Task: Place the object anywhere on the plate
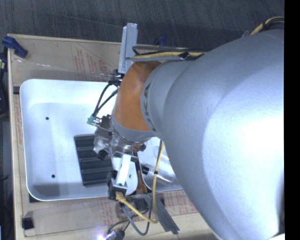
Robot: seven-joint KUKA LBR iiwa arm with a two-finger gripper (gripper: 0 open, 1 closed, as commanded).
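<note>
A dark ribbed rectangular slab (91, 160) lies flat in the left white bin (45, 134), towards its front right. My gripper (108, 150) hangs over the slab's right edge, mostly covered by the wrist and its orange band. A small orange-brown thing (133, 181) shows just right of the gripper, low down; I cannot tell what it is or whether it is held. A pale curved rim (159, 180), perhaps the plate, peeks out beneath the arm in the right bin. The arm hides the rest of that bin.
The bulky grey arm (225, 134) covers the right half of the view. The left bin's walls rise around open white floor on its left and back. A wooden bench edge (65, 216) runs along the front, and a metal post (128, 46) stands behind the bins.
</note>
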